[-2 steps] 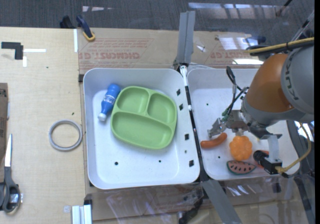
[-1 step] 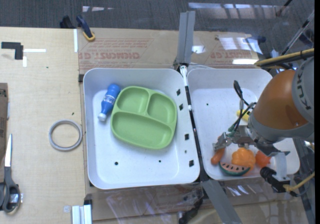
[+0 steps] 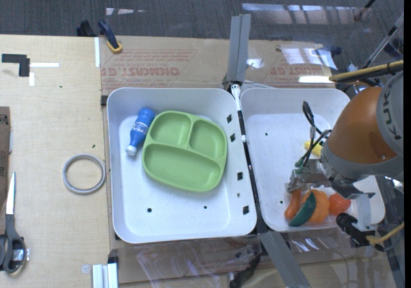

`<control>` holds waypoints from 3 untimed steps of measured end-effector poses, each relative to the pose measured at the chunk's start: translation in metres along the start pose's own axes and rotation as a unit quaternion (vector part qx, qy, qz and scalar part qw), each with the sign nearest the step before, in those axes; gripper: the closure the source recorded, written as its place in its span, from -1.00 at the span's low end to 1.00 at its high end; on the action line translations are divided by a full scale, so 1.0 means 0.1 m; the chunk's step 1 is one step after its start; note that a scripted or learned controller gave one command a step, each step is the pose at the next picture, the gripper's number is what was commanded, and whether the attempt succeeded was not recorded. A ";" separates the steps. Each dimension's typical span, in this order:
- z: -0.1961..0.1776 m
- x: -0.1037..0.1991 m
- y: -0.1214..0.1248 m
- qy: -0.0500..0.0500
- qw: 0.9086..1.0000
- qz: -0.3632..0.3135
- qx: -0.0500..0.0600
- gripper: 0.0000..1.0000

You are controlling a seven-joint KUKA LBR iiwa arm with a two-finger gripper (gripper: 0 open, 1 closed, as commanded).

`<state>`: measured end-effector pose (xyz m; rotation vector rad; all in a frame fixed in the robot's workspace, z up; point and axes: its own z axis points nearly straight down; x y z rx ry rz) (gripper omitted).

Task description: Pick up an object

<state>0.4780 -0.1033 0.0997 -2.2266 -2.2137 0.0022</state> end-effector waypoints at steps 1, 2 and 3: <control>-0.08 -0.01 0.00 0.000 1.000 0.002 0.000 1.00; 0.08 0.07 0.70 -0.001 1.000 -0.004 0.000 1.00; -0.91 0.84 0.77 -0.001 1.000 -0.004 0.000 1.00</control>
